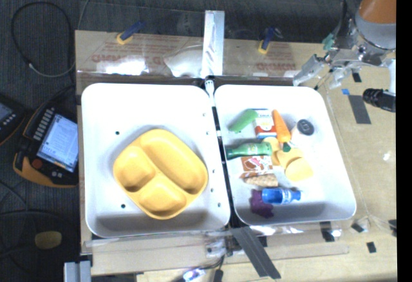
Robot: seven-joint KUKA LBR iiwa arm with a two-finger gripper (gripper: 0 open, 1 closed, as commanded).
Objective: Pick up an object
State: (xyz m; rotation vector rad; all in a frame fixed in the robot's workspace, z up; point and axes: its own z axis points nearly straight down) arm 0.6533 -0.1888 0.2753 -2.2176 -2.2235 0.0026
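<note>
The gripper (320,72) hangs above the far right corner of the right bin (331,145); whether it is released or clenched cannot be told. Nothing sits between it and the bench. Below and left of it, inside that bin, lies a cluster: an orange carrot (280,126), a green tube (248,149), a yellow cup (296,166) and a blue bottle (280,196). Far to its left, the left bin (103,113) carries a yellow divided tray (159,171).
</note>
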